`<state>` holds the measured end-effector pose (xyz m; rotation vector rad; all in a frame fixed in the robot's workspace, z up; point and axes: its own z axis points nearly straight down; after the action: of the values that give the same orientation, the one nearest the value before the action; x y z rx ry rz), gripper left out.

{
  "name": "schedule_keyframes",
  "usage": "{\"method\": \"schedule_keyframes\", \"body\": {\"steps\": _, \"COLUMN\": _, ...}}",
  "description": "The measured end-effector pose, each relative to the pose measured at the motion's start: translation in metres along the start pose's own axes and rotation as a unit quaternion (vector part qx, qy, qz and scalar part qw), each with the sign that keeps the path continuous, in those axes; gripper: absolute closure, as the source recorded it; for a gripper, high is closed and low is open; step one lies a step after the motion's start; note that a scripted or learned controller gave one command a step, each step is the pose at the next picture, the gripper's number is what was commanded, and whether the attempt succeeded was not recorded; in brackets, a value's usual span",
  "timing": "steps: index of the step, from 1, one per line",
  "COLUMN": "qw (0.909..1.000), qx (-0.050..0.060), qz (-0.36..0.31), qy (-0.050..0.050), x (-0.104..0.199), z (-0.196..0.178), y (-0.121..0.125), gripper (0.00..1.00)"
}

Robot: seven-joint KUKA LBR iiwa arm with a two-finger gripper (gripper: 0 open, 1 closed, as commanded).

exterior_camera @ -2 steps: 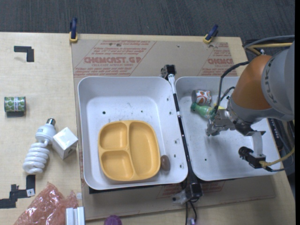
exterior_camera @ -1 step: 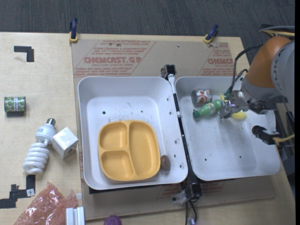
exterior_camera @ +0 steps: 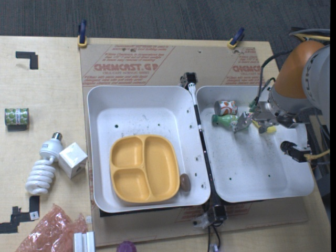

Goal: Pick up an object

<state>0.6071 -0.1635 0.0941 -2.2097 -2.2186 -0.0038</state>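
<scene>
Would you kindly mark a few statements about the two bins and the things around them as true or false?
1. The yellow divided plate lies in the left bin. True.
2. The green bottle lies in the left bin. False: it lies in the right bin.
3. The end effector is over the right bin. True.
4. The light bulb lies in a bin. False: it lies on the bench, left of both bins.
5. A small can lies beside the green bottle. True.
</scene>
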Motion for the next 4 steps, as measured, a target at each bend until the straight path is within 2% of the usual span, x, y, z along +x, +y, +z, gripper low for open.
{"method": "schedule_keyframes", "body": {"steps": 1, "qw": 1.0, "qx": -0.003, "qz": -0.001, "qy": -0.004, "x": -0.002, "z": -0.01, "y": 0.001, "gripper": 1.0}}
{"method": "schedule_keyframes", "body": {"steps": 2, "qw": 1.0, "qx": -0.003, "qz": -0.001, "qy": -0.004, "x": -0.002, "z": -0.01, "y": 0.001, "gripper": 0.0}}
{"method": "schedule_keyframes", "body": {"steps": 3, "qw": 1.0, "qx": -0.002, "qz": 0.001, "qy": -0.005, "x": 0.053, "z": 0.002, "y": -0.006, "gripper": 0.0}}
{"method": "schedule_keyframes", "body": {"steps": 4, "qw": 1.0, "qx": -0.003, "qz": 0.003, "qy": -0.005, "x": 0.049, "z": 0.003, "y": -0.098, "gripper": 0.0}}
